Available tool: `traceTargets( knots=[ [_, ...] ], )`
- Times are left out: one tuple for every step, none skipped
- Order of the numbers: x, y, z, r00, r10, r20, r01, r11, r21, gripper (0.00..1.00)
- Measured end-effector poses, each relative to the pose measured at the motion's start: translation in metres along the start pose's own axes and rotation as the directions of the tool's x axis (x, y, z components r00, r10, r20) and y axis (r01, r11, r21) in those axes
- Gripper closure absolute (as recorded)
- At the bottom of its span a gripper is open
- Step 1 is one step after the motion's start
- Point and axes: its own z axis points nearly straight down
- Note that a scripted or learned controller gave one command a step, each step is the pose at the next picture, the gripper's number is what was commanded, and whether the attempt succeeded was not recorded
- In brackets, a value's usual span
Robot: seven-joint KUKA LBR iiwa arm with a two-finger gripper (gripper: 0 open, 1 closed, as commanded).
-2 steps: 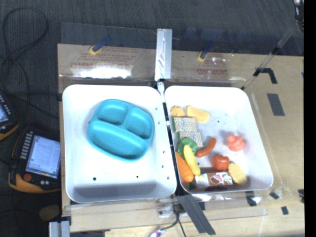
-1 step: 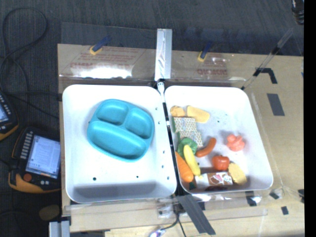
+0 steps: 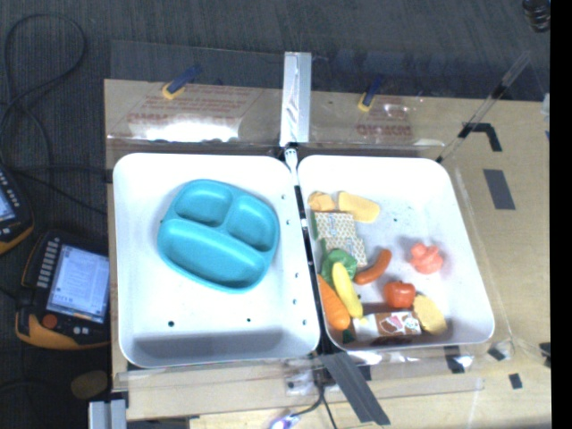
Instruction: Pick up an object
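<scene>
The right bin [image 3: 465,239] holds several toy foods. Near its far left corner lie a yellow piece [image 3: 359,206] and a tan slice [image 3: 322,202], with a speckled cracker [image 3: 340,231] just in front of them. Along the left wall are a green vegetable [image 3: 338,262], a yellow banana [image 3: 348,292] and an orange carrot [image 3: 333,310]. A red-brown sausage [image 3: 373,265] lies in the middle and a pink toy [image 3: 427,257] sits apart to the right. At the front are a red tomato [image 3: 399,292], a yellow lemon [image 3: 430,314] and a small brown and white packet [image 3: 387,325].
The left bin [image 3: 143,320] bears a blue divided plate [image 3: 217,233], upside up, in its middle. A metal divider [image 3: 297,105] stands behind the seam between the bins. A handheld pendant [image 3: 67,289] lies off the bench to the left.
</scene>
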Motion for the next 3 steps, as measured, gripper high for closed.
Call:
traceTargets(
  knots=[
    [0.026,-0.006,0.000,1.000,-0.001,0.000,0.001,1.000,0.000,1.00],
    [0.059,-0.013,0.000,1.000,-0.001,0.001,0.001,1.000,-0.001,1.00],
    [0.065,-0.013,0.000,1.000,0.001,0.000,-0.001,1.000,-0.002,1.00]
  ],
)
